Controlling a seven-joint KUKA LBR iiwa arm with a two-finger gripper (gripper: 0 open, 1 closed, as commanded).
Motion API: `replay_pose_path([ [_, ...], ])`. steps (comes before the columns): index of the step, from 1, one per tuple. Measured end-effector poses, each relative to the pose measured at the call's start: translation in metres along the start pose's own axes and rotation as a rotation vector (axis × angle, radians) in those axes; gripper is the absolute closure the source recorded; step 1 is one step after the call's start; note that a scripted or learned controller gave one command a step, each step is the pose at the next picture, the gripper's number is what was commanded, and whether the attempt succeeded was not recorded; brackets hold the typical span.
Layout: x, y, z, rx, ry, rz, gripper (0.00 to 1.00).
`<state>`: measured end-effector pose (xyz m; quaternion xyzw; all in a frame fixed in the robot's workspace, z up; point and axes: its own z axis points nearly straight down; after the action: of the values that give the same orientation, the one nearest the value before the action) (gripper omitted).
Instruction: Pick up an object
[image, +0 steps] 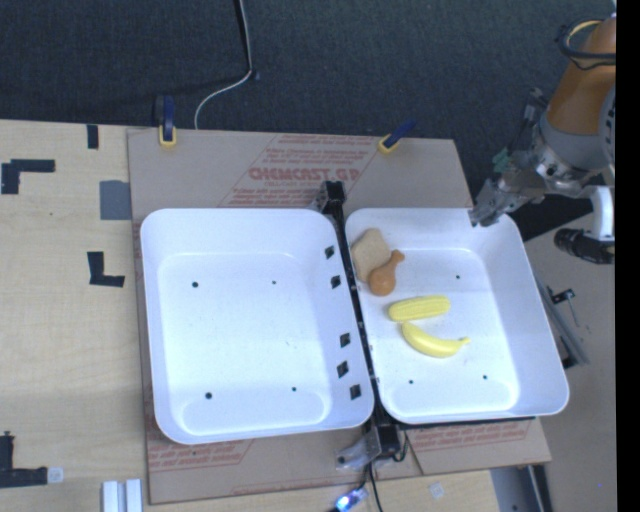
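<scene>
Claw (487, 212) poised at the far right corner of the right bin (530, 300), nothing seen between its tips; spread or pressed together, cannot tell. Corn cob (419, 308) and banana (433, 344) lying mid-bin, close together. Drumstick (384, 273) touching a tan piece (367, 250) by the divider. Left bin (160, 300) alongside on the counter (60, 300).

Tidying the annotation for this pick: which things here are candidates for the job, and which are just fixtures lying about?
For the job:
- drumstick
- corn cob
- banana
- gripper, above the right bin's far corner

Just there:
- right bin
- left bin
- cardboard sheet
- white cable
</scene>
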<state>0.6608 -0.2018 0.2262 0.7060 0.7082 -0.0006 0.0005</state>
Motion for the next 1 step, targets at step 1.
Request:
replay_pose_path([
  [1,0.057,-0.0038,0.067,0.007,0.004,-0.002,1.0],
])
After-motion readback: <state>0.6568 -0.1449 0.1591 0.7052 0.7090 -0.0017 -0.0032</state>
